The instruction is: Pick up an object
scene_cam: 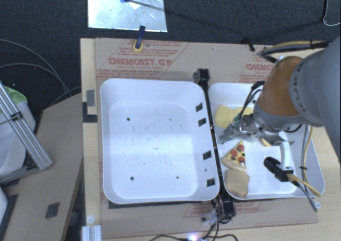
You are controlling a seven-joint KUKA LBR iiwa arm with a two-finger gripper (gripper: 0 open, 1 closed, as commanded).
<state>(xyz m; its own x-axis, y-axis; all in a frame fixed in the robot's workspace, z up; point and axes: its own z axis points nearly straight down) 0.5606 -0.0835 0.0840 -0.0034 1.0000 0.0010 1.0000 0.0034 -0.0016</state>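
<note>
Tool (230, 134) being held low over the right bin (309, 178).
Its finger state cannot be told. A pizza slice (236, 157) is lying at its 5 o'clock, a yellow piece (227, 113) at 12 o'clock.

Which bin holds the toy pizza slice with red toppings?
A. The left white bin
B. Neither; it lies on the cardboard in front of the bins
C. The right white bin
C: the toy pizza slice with red toppings lies in the right white bin, near the divider, below the arm's pincer.
</note>
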